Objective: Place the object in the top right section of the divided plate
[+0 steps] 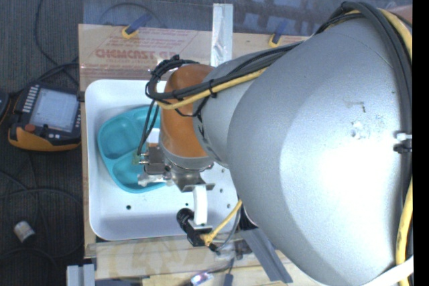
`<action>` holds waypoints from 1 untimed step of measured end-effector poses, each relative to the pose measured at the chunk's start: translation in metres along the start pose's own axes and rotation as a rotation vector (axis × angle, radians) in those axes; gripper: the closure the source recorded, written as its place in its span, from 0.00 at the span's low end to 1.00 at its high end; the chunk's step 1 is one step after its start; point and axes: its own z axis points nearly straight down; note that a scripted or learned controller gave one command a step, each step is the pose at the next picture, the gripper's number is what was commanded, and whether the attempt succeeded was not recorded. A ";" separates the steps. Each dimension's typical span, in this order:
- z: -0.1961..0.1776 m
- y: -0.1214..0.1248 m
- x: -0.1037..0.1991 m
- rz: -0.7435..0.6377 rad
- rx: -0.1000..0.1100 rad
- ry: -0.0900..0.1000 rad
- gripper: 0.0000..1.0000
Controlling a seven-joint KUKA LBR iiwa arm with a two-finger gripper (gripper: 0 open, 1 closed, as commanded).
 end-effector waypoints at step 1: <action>0.000 0.000 0.000 0.000 0.000 0.000 0.00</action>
